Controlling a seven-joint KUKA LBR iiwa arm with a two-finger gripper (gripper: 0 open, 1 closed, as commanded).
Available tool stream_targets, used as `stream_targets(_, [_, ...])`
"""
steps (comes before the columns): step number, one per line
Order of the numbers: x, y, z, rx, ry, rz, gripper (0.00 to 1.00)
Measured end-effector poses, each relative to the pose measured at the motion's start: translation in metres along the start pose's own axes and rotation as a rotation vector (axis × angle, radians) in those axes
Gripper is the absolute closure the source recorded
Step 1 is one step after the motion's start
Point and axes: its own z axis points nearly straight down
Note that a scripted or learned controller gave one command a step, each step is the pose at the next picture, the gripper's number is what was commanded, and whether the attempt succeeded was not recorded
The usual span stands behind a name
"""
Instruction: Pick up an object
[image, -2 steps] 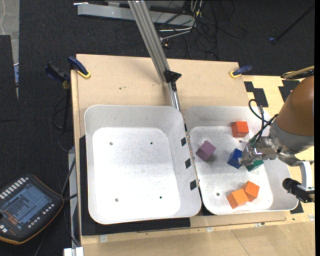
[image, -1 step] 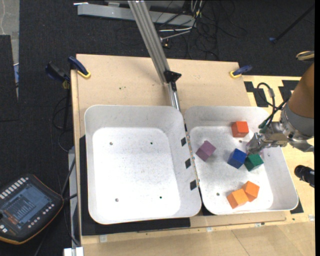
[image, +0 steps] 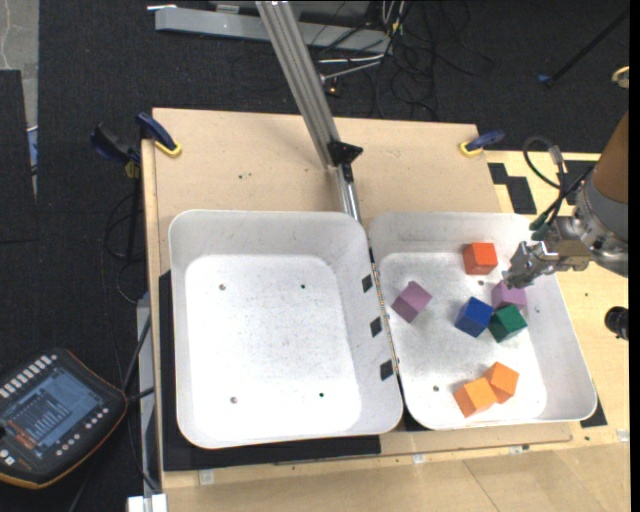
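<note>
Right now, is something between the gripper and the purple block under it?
Nothing visible. The gripper hangs right above that purple block in the right bin. The green block touches its near side, with the blue block beside that, so the fingers may bump them.

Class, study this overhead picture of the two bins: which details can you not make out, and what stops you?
- Gripper, camera view: jaws open or shut is too small to tell.
- Purple block: partly covered by the gripper.
- Arm: cut off at the right edge.
- Handheld screen: text too small.

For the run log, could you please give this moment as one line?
claw: low over purple block | right bin: seven blocks | nothing visibly held
</note>
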Motion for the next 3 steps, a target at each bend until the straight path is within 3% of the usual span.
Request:
stream_targets(1, [0.000,0.001,-0.016,0.004,0.001,0.001,1.00])
stream_targets(3, [0.104,0.047,0.004,0.006,0.003,-0.003,1.00])
